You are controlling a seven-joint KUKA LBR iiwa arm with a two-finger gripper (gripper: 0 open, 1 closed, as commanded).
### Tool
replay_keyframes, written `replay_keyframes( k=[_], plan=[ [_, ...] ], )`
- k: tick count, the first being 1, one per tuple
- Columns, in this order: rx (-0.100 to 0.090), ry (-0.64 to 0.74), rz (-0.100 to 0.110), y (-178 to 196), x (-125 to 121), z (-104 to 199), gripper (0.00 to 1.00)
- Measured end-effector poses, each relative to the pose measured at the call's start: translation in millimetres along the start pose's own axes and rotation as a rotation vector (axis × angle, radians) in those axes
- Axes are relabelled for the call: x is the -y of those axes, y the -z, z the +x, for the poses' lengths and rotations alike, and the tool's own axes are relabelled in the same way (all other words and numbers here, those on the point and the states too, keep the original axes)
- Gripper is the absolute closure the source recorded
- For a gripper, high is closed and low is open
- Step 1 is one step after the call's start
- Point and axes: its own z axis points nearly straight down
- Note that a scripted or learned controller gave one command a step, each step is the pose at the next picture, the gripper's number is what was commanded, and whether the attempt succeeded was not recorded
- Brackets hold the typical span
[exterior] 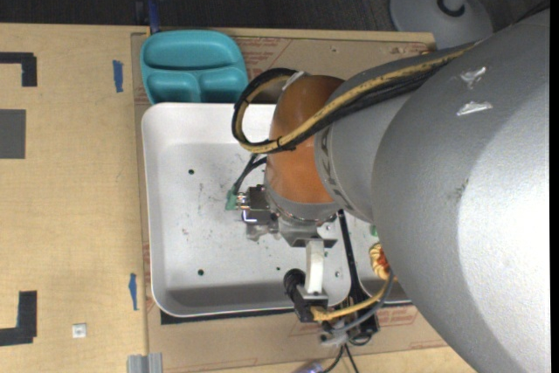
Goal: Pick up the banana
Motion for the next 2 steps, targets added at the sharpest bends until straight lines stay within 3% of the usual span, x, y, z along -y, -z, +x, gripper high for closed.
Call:
replay_keyframes(
  k=[1, 2],
  plan=[
    [-0.002, 0.036, -0.001, -75.3, 2.5, 47.5, 1.0],
    [-0.002, -0.328, 0.001, -75.4, -32.5, 50.0, 1.0]
  ],
)
